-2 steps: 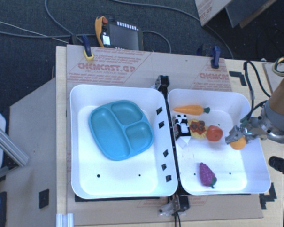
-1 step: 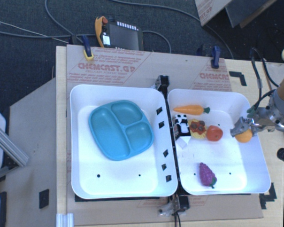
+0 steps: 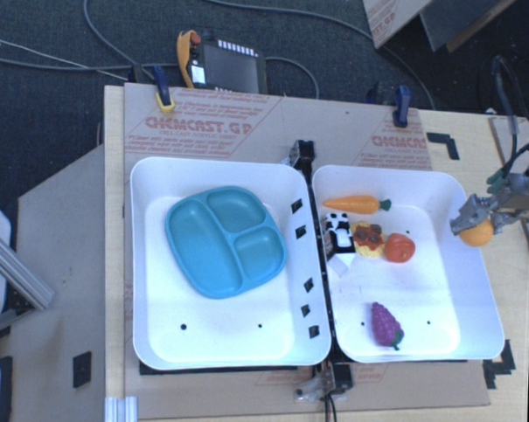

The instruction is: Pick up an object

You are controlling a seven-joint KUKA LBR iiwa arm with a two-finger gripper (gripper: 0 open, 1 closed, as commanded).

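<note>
Two bins (image 3: 148, 271): side by side, walls touching.
Gripper (image 3: 474, 222): over right bin's (image 3: 470, 302) right rim, closed on orange object (image 3: 479, 233).
Open floor: right bin's lower middle.
Orange object: partly hidden, identity unclear.

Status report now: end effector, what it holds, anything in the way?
End effector at right bin's right rim, shut on orange fruit. Fruit lifted. Path open.
</note>
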